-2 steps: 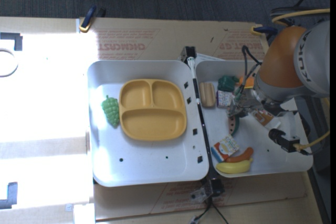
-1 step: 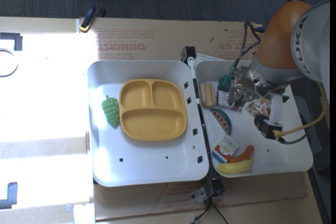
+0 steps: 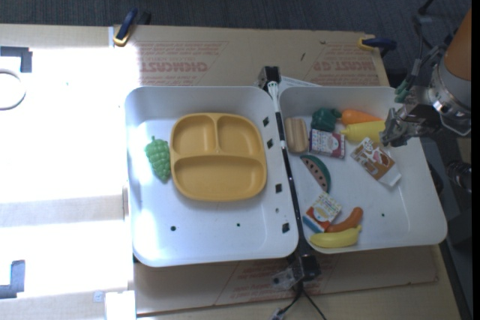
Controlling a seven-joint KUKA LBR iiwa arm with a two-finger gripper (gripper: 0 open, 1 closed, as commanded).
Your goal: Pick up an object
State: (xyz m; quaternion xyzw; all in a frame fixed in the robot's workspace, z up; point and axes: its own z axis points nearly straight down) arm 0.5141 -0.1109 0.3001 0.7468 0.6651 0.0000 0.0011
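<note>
My gripper [image 3: 391, 133] hangs over the right bin [image 3: 420, 225] near its upper right side, just above a brown and white snack packet [image 3: 374, 160]. Nothing shows between its fingers. Left of it lie a yellow piece [image 3: 363, 130], an orange carrot [image 3: 361, 116], a dark green item [image 3: 325, 118], a small pink and white carton [image 3: 328, 142] and a tan bread piece [image 3: 297, 135]. Lower in the bin are a watermelon slice [image 3: 318, 170], a small colourful packet [image 3: 323, 209], a red sausage [image 3: 348, 219] and a yellow banana [image 3: 335, 237].
The left bin [image 3: 210, 240] holds a yellow divided plate [image 3: 218, 156] and a green grape bunch [image 3: 158, 157] beside it. Cardboard [image 3: 187, 56] lies under both bins. Clamps sit at the far cardboard edge [image 3: 126, 28].
</note>
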